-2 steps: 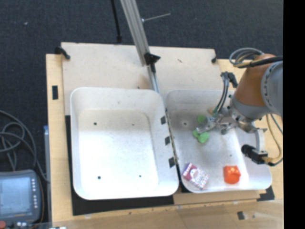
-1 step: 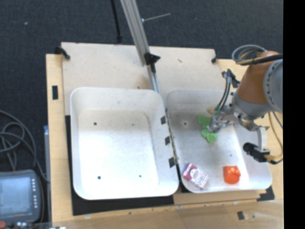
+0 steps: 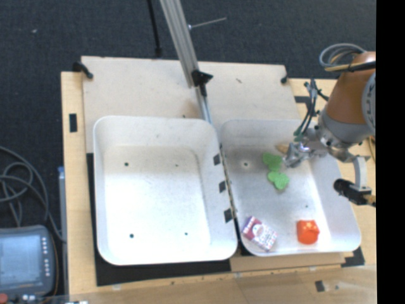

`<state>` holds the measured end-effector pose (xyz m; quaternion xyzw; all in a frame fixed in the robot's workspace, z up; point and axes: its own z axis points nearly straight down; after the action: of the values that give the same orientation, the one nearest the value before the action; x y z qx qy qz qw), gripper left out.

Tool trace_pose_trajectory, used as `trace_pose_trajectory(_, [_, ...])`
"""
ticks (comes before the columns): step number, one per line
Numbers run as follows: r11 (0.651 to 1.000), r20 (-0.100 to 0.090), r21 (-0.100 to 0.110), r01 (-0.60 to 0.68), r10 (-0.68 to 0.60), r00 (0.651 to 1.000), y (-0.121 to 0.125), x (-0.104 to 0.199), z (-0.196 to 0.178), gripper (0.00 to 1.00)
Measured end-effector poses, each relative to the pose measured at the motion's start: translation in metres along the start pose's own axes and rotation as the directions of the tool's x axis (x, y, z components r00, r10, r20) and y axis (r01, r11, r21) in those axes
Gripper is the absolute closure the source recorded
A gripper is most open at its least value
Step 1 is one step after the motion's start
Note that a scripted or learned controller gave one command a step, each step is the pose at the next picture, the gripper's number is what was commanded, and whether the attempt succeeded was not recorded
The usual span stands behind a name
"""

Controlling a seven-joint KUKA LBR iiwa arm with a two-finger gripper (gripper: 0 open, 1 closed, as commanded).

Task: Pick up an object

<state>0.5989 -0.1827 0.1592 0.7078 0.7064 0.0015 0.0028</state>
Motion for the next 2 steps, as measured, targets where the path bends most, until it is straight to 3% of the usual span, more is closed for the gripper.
trace_pose_trajectory(2, [1.0,0.0,-0.001,0.006,-0.006,1.0,0.012,-0.001,-0.09,1.0])
